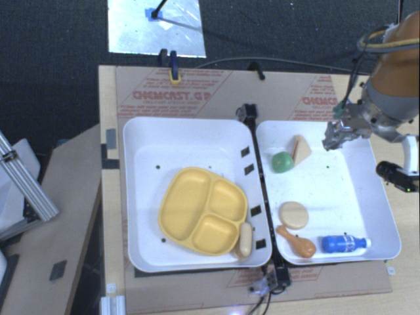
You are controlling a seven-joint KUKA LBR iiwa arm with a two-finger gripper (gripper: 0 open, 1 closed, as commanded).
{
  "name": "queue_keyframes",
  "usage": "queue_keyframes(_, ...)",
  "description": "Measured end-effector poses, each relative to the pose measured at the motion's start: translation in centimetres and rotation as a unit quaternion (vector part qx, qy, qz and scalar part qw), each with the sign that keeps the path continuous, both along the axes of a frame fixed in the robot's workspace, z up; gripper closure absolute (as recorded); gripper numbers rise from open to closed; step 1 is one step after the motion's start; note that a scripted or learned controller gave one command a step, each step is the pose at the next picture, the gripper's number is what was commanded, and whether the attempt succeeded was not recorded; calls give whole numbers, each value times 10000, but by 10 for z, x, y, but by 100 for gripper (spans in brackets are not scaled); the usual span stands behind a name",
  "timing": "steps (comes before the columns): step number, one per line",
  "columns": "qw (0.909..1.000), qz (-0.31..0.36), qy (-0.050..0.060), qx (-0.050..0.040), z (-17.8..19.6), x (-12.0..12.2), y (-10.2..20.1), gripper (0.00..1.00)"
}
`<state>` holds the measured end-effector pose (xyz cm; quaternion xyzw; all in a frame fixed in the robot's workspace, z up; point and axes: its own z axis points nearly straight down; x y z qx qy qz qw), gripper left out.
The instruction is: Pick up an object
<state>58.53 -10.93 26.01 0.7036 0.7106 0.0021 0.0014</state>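
- Two white bins side by side on the surface: left bin (141, 149), right bin (384, 215).
- In the left bin: yellow tray (197, 205) near the middle, pale roll (245, 239) touching its front right corner, close to the bin's front right corner.
- In the right bin: green ball (283, 162) and tan wedge (301, 149) touching or nearly so, near the back left corner; round bun (293, 214) toward the front left; orange drumstick (296, 243) just in front of it; blue bottle (344, 243) lying on its side along the front edge.
- Tool (336, 136) hanging over the back edge of the right bin, near the wedge but apart from it; nothing seen between the fingers.
- Open or closed: cannot tell, too dark and small against the bin wall.
- Nearest candidates, by judgement: wedge and ball. Crowded together, so a descent between them risks nudging one into the other.
- Better odds probably on the bun or bottle, each with bare floor on both sides.
- For the bottle: fingers across the narrow body, not along its length, to stop a roll.
- For any choice: centre above the thing first, descend straight, close only when low enough, then lift slowly and check for something actually held.
- Keep clear of the bin walls and the divider clips (249, 170) on the way down.
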Motion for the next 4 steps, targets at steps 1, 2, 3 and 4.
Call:
queue_keyframes(1, 10000, -2, 18, 4, -16, 13, 52, 100)
queue_keyframes(2, 10000, 2, 13, 5, -11, 19, 104, 100)
queue_keyframes(3, 10000, -1, 19, 5, -27, 27, 157, 100)
queue_keyframes(4, 10000, -6, 12, 3, -35, 43, 199, 100)
